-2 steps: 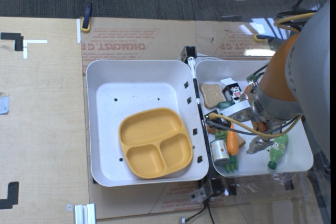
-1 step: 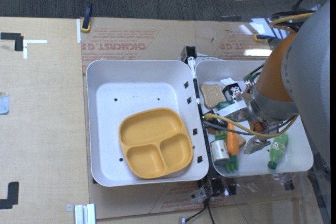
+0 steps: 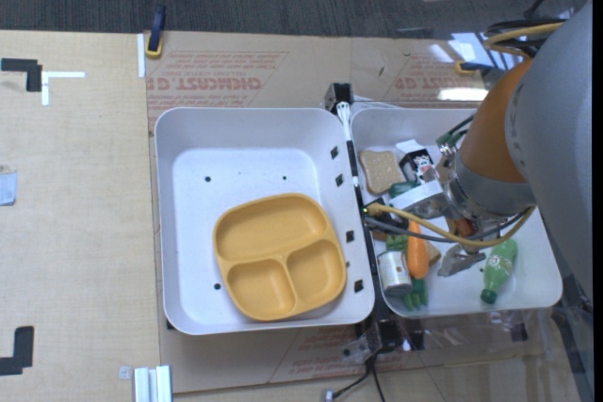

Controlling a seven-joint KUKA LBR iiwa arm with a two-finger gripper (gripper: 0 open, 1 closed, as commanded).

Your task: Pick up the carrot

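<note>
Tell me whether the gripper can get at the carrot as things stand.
Probably yes. The carrot lies on top in the right bin, beside the can, with the gripper low right next to it. The can crowds its left side.

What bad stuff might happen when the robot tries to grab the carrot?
The orange carrot lies packed among other things in the right white bin, so three slips seem likely:
1. The metal tin can sits right beside it, so the gripper might pinch or nudge that instead.
2. The green plastic bottle nearby could get knocked.
3. The yellow cable crossing above the carrot might get in the way.
</note>
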